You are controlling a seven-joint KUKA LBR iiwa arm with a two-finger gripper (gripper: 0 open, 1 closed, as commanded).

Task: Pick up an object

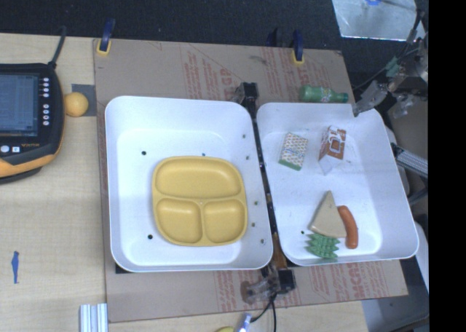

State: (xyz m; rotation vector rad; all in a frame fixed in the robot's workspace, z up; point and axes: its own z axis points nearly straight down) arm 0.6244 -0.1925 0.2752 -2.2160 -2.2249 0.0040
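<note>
Objects for picking are lying in the right bin (393, 178): a green-and-white patterned packet (293, 151) is sitting near the bin's upper left, and just to its right a small white carton with orange-red print (333, 144) is resting on clear wrapping. Lower down, a tan wedge shaped like a toy sandwich slice (327, 217) is lying with an orange-red toy sausage (349, 226) touching its right edge, and a green leafy toy piece (321, 246) is poking out just beneath the wedge, near the bin's front rim.

Beside it, the left bin (124, 178) is holding a yellow divided plate (199, 200), with one long compartment above and two smaller ones below, sitting about in the middle.

Both bins are resting on a brown cardboard sheet (182, 68) on the desk (44, 236). A green bottle (322, 94) is lying on its side on the cardboard just behind the right bin. Off to the left, a handheld control pendant (25, 119) is lying on the desk with a yellow ball (76, 103) just beside it.

At the right edge, above the right bin's far corner, grey machinery is showing, but whether it is the pincer, and how its fingers are standing, cannot be told.
</note>
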